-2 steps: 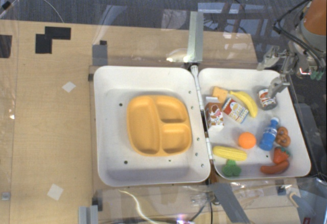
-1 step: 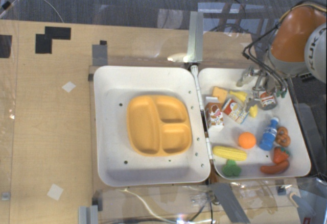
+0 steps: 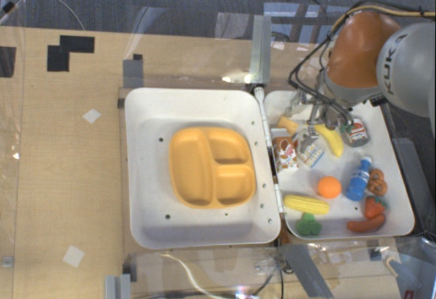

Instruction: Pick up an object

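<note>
My gripper (image 3: 321,119) hangs over the back half of the right bin (image 3: 402,189), under the arm's orange band (image 3: 354,49). Just below it lie a yellow banana (image 3: 332,140) and a small striped carton (image 3: 311,154). A red-labelled can (image 3: 355,133) sits to its right, and an orange-yellow piece (image 3: 289,124) to its left. Whether the gripper touches any of them is hidden by the wrist and cables.
The right bin also holds a brown packet (image 3: 286,152), an orange (image 3: 329,186), a blue bottle (image 3: 358,182), a corn cob (image 3: 306,204), broccoli (image 3: 308,224) and a red pepper (image 3: 366,225). A yellow divided plate (image 3: 211,167) lies in the left bin (image 3: 146,154).
</note>
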